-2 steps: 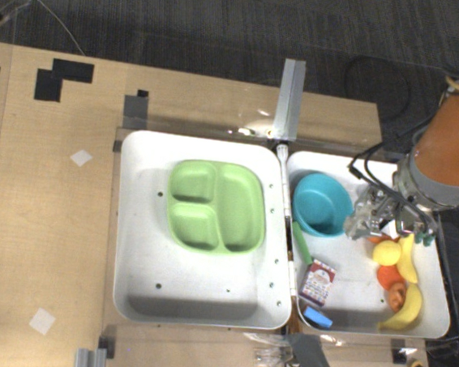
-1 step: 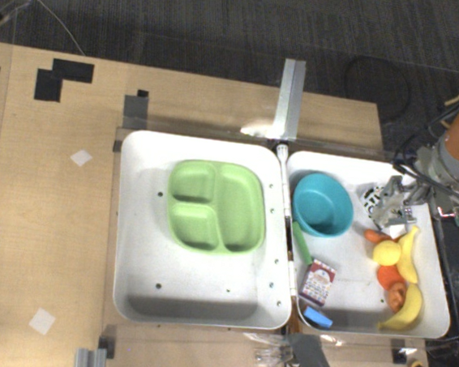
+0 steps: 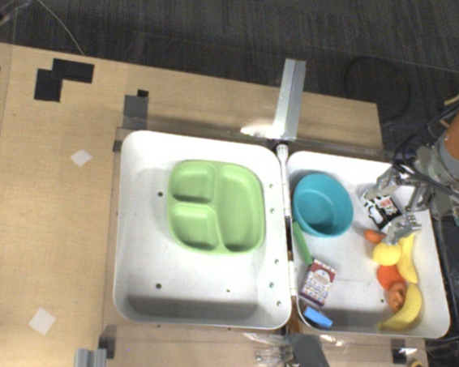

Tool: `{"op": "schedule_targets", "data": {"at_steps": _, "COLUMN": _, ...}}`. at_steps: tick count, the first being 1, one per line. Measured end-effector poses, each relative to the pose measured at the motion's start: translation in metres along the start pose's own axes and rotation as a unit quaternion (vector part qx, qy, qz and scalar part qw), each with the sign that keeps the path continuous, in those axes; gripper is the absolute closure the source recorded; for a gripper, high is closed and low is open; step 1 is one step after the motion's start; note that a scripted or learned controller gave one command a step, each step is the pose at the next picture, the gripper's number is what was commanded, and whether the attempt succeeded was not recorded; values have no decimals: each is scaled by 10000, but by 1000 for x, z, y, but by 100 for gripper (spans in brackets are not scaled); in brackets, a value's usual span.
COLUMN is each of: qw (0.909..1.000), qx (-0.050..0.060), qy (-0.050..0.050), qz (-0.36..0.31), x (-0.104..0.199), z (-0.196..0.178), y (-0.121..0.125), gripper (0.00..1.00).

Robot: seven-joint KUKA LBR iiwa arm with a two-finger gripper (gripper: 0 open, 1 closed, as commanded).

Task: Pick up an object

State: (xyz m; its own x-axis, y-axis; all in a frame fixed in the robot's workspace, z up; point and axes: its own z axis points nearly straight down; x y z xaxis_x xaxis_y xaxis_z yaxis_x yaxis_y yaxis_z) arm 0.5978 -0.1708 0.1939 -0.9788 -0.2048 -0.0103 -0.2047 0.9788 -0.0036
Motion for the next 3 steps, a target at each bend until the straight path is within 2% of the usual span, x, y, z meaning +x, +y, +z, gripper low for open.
{"op": "schedule_targets", "data": {"at_steps": 1, "qw": 9998, "qx": 24, "qy": -39, "qz": -190, "x": 38, "z": 100, "y": -28, "gripper": 0}}
{"op": "schedule_targets", "data": {"at_steps": 2, "qw": 9999, "qx": 15, "qy": -5, "qz": -101, "x": -6, "z": 105, "y": -2, "gripper": 0}}
{"op": "schedule_targets", "data": {"at_steps": 3, "qw": 9962, "qx": 11, "qy": -7, "qz": -871, "x": 41, "z": 104, "y": -28, "gripper": 0}}
